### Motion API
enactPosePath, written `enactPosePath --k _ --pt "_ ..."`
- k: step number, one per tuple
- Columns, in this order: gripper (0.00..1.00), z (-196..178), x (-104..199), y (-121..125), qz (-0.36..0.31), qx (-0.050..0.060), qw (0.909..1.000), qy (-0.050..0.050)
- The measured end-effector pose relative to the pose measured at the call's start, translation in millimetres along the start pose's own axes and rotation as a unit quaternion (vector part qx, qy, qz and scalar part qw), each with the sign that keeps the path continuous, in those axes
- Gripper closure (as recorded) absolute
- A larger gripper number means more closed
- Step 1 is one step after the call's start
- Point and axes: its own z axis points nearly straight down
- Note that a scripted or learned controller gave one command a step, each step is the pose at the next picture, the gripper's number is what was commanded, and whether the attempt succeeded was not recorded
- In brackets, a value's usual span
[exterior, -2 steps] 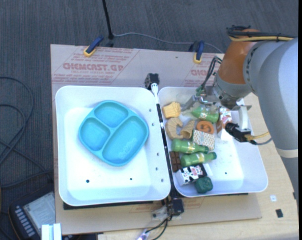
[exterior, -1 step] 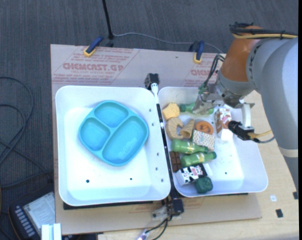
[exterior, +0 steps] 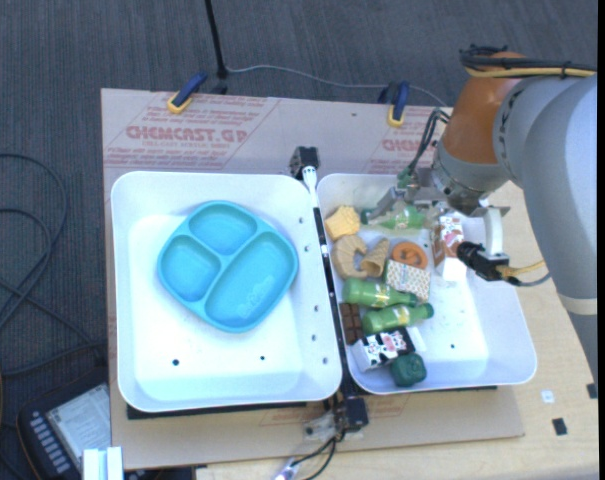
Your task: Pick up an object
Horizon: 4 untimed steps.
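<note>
1. Grey and orange-banded, the arm is reaching in over the right white plastic bin (exterior: 502, 353), and its two-finger gripper (exterior: 410, 196) is hanging at that bin's far edge; I cannot tell how it is set.
2. Just beneath the gripper, a pale green bottle (exterior: 407, 216) is lying in that bin.
3. Nearer the bin's middle, an orange round-topped object (exterior: 410, 254) is sitting beside two dark green plastic bottles (exterior: 379, 294).
4. At the bin's near edge, a small dark green lump (exterior: 409, 370) is resting.
5. Left of that bin, a blue three-compartment plate (exterior: 228, 264) is lying in the left white bin (exterior: 142, 368).
</note>
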Motion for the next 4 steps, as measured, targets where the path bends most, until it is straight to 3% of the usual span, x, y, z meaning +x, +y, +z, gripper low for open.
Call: enactPosePath --k 1,2,3,4 --pt "0.00 28 -29 -61 -0.001 0.012 0.9999 0.010" --pt "1.00 18 -31 -62 -0.001 0.012 0.9999 0.008" --pt "0.00 18 -31 -62 -0.001 0.012 0.9999 0.008" --pt "0.00 34 -9 -13 0.000 0.012 0.9999 0.008"
